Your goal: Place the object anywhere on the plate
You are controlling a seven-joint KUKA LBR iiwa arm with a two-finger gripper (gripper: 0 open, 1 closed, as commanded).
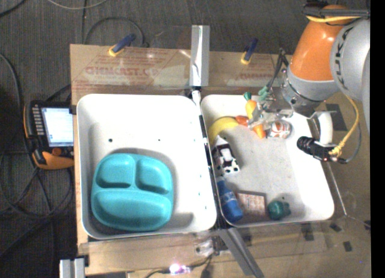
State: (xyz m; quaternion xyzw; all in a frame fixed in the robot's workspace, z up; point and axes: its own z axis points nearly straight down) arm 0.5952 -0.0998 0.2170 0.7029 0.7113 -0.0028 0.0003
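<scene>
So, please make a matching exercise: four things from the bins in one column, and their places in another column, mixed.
Things:
1. teal plate
2. banana
3. blue bottle
4. gripper

Places:
A. top of the right bin, over small toys
B. right bin, bottom left corner
C. left bin, lower part
D. right bin, upper left, by the divider

Pairs: 1-C, 2-D, 3-B, 4-A
</scene>
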